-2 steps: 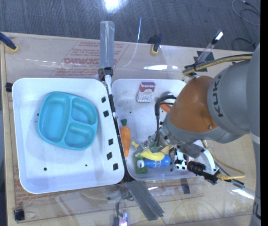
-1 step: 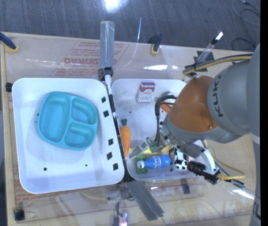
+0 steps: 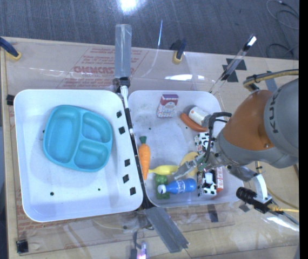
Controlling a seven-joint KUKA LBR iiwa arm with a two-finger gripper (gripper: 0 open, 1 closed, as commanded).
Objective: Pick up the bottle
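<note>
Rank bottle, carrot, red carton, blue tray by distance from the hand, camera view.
Hand is in the right bin.
1. Bottle, just below it.
2. Carrot, by the divider.
3. Red carton, bin's top.
4. Blue tray, left bin.

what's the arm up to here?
It's going for the bottle, which lies on its side at the near edge of the right bin among a carrot, a banana and other toys. The hand is low, just above the bottle, not holding it. The left bin holds a blue tray.
</note>
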